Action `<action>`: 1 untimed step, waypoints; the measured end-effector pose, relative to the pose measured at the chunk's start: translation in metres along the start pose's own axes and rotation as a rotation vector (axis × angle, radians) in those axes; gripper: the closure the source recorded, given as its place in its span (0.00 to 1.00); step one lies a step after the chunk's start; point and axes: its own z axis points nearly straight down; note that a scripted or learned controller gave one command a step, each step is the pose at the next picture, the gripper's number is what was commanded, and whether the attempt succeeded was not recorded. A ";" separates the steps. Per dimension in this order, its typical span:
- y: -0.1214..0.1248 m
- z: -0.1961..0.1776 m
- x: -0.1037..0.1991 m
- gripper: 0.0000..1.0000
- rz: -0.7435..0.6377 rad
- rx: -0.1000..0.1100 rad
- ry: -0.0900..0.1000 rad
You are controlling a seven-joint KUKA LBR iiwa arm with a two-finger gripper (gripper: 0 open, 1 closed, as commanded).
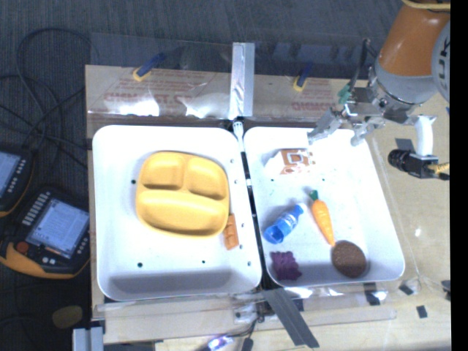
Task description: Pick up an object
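My gripper (338, 131) hangs over the far right corner of the right bin (380, 189), its two grey fingers spread open with nothing between them. Below it in that bin lie a white packet with orange print (291, 161), an orange toy carrot (322, 220), a blue bottle (284, 224), a purple grape cluster (286, 265) and a brown round object (349, 259). All of them sit nearer the front than the gripper.
The left bin (117, 262) holds a yellow divided tray (182, 193) and a small orange piece (231, 232) against its right wall. A divider rail (248, 196) separates the bins. Clips and a plastic sheet line the back edge.
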 end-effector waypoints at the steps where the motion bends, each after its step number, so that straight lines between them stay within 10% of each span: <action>1: 0.000 0.000 0.000 0.00 0.000 0.000 0.000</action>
